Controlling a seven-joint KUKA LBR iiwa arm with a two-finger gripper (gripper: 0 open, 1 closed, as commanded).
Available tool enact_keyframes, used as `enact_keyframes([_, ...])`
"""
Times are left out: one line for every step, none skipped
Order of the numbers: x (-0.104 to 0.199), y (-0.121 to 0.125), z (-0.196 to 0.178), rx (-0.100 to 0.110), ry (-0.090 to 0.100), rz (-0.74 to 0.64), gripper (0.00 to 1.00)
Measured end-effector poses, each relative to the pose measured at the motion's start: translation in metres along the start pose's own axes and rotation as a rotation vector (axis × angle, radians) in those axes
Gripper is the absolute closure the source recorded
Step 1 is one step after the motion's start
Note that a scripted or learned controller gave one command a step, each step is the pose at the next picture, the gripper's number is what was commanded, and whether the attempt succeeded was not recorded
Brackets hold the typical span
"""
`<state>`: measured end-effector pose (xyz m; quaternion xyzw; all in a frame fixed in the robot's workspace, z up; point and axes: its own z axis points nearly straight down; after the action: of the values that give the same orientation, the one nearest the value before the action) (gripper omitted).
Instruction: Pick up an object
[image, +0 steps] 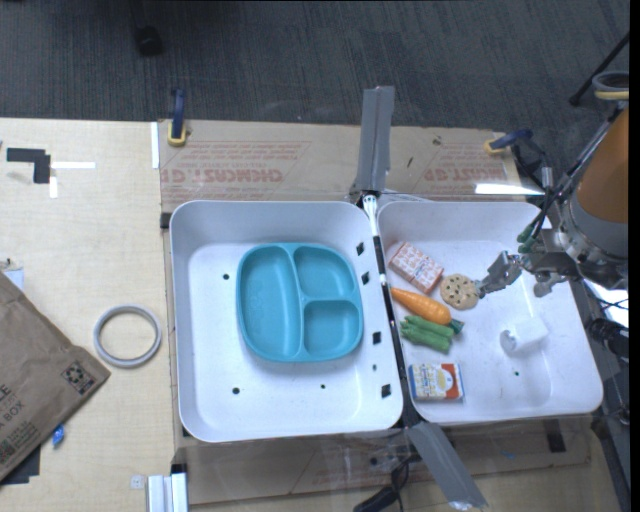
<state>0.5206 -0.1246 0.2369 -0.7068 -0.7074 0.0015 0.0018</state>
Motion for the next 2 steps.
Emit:
enact_keyframes([0.023,0.036,0.128,-0.013,0.001,0.09,0.0])
enact_keyframes([0.03,0.024,0.146,-0.001,0.0,-0.03,0.0])
